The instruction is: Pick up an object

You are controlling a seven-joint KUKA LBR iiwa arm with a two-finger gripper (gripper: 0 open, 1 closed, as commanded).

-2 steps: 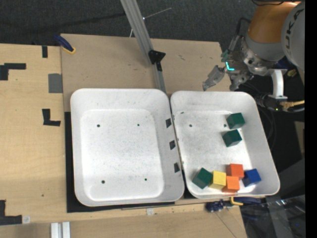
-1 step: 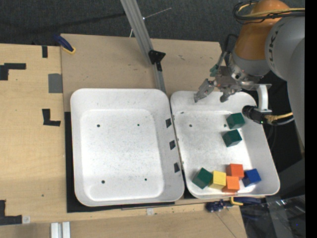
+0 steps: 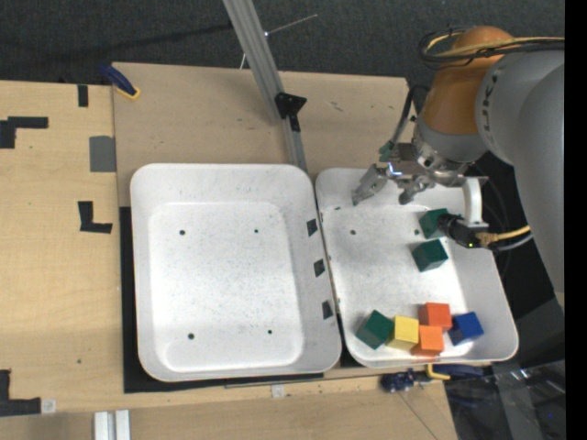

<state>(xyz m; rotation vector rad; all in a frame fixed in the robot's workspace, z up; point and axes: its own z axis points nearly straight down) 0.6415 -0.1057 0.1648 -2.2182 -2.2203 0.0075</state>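
My gripper hangs over the far end of the right bin, its two fingers spread apart with nothing between them. Two dark green blocks lie to its right and a little nearer the camera. A cluster sits at the bin's near end: a green block, a yellow block, two orange blocks and a blue block.
The left bin stands beside the right one, their rims touching at the middle. A slanted metal bar runs from the top down to the bins' far edge. The arm's grey body fills the upper right.
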